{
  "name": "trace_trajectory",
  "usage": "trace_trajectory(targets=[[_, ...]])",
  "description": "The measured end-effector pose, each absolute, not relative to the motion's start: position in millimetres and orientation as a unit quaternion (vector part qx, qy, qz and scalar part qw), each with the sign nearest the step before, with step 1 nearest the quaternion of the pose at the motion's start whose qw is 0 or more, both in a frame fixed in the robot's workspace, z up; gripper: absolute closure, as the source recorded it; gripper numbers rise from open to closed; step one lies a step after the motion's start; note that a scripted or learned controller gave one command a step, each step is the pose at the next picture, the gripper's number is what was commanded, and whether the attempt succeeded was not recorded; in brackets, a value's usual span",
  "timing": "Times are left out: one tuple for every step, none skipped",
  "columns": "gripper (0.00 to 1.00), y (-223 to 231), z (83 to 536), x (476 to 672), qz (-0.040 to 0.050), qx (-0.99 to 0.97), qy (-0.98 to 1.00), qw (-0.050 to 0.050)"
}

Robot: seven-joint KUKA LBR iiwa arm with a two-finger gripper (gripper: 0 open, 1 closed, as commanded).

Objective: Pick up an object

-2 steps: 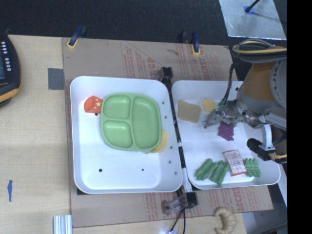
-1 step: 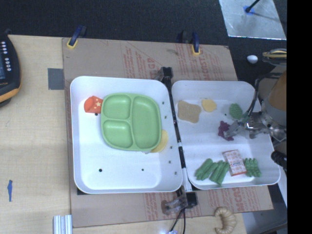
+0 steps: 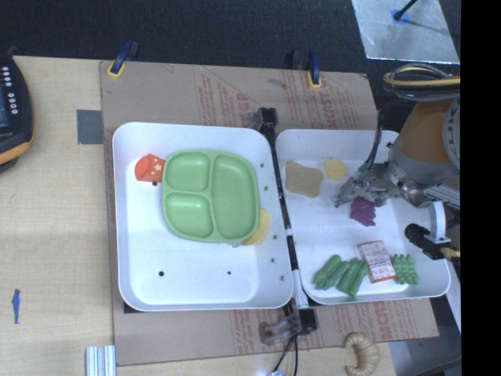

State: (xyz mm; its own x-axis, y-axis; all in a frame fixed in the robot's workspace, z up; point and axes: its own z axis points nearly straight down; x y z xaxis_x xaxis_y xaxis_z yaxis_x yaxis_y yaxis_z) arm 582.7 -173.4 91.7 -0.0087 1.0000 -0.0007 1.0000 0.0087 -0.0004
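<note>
Curled on the bench's front edge, a ridged tan grub-shaped toy (image 3: 362,352) lies just outside the two shallow white bins, which rest side by side on a sheet of printed brown cardboard (image 3: 227,92) held by blue and yellow clamps. Inside the right bin (image 3: 313,241), a cluster of green pea pods (image 3: 341,273) sits beside a small red-and-white printed packet (image 3: 376,260) and a knobbly green block (image 3: 405,269). Farther back lie a flat tan slice shaped like bread (image 3: 303,178) and a small pale yellow disc (image 3: 335,168). A bumpy purple grape bunch (image 3: 362,210) rests near the bin's middle, directly under the gripper (image 3: 362,190), whose grey metal fingers appear spread above it, tips close to the fruit but not closed round it. The grey arm with its orange band (image 3: 427,135) enters from the right. Smooth plastic fills the left bin (image 3: 133,265): a rounded green three-compartment plate (image 3: 210,196), an orange-red piece with a star (image 3: 149,168) touching its left rim and a pale yellow piece (image 3: 258,227) peeking out under its right edge.
</note>
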Motion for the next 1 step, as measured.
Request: trace_trajectory(targets=[[1.0,-175.8,103.3,581.6,-0.0011,0.704,0.71,0.0]])
